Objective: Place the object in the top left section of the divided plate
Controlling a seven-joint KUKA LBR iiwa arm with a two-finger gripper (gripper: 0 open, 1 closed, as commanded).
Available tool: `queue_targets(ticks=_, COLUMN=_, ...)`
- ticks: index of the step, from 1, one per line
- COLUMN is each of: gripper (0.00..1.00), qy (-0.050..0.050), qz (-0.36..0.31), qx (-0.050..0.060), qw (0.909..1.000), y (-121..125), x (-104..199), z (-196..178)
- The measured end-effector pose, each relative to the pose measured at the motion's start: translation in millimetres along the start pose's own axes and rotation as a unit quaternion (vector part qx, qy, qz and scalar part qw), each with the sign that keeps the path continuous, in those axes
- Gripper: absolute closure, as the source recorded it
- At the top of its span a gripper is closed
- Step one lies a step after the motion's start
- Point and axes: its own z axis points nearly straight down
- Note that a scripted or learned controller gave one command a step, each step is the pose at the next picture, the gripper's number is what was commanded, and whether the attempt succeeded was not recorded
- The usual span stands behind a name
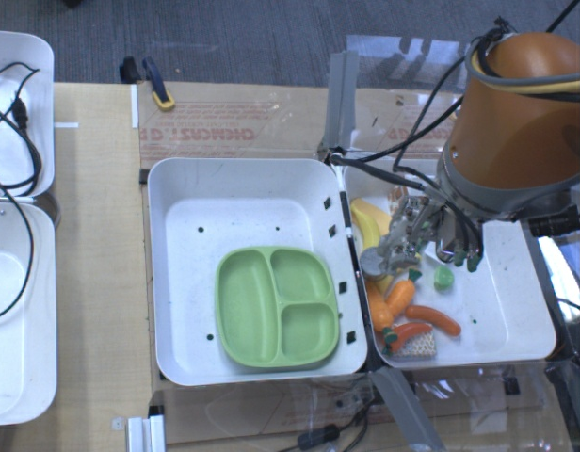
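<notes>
Two bins sit side by side; the green plate (pixel 276 306) lies in the left one. In the right bin the gripper (pixel 414 236) hangs just above a heap of toy vegetables (pixel 410 314), near and left of it.

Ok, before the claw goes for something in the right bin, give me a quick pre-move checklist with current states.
1. Divided plate sits flat in the left bin: ok.
2. All plate sections free of objects: ok.
3. Claw over the right bin, above the toy food: ok.
4. Object between the claw's fingers: cannot tell.
5. Target separable: banana and carrots lie crowded together: not ok.
</notes>
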Motion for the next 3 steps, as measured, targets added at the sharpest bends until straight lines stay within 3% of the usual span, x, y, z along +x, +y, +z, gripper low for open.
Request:
queue_targets(ticks=1, gripper=1.0, qy=0.002, qz=0.052, qx=0.001, qw=0.9987, y=115, x=31, z=83)
queue_targets(ticks=2, gripper=1.0, qy=0.0, qz=-0.011, qx=0.0, qw=0.9999, y=63, x=16, z=-72)
queue_targets(ticks=3, gripper=1.0, qy=0.0, qz=0.137, qx=0.001, qw=0.9906, y=6, x=1, z=-124)
